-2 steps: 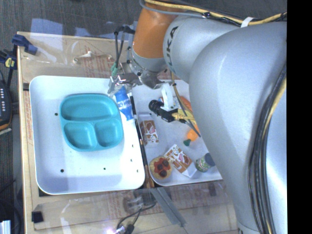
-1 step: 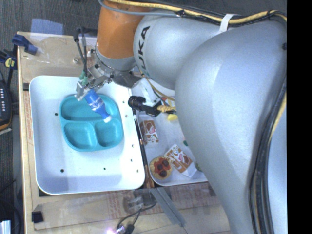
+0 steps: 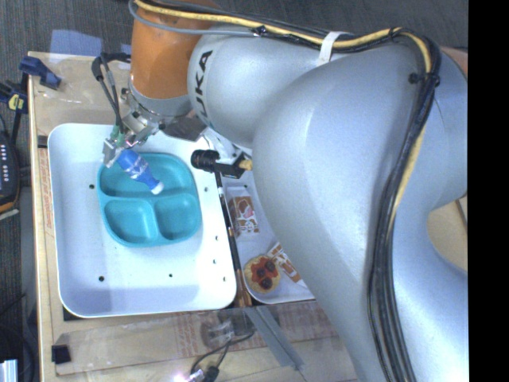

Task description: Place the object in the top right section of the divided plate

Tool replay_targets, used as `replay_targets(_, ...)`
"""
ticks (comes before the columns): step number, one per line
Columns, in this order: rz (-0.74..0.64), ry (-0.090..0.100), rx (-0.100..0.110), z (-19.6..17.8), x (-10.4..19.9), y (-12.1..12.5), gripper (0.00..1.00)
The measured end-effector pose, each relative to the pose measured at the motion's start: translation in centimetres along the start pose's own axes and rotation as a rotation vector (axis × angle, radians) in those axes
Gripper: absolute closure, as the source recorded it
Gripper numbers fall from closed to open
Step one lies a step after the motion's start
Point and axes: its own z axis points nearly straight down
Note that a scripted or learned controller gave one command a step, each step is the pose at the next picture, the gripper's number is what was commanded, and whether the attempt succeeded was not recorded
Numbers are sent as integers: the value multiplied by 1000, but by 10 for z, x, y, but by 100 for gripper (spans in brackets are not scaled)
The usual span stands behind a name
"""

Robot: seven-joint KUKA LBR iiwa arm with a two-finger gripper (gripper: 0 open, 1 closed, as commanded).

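The gripper (image 3: pixel 119 146) is poised over the blue divided plate (image 3: pixel 151 217); jaw spacing cannot be told. A small blue bottle (image 3: pixel 139 170) is seen directly beneath the jaws, lying tilted in the plate's large section.

bins: 2 (image 3: pixel 71 285) | divided plate: 1 (image 3: pixel 127 231) | bottle: 1 (image 3: pixel 137 169) | food toys: 2 (image 3: pixel 264 272)
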Motion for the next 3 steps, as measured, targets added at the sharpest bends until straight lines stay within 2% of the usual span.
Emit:
replay_targets(1,-218,4,5,-1,-10,-18,100)
replay_targets(2,-218,3,5,-1,-10,-18,0)
replay_targets(3,-530,-1,-2,-50,25,7,0)
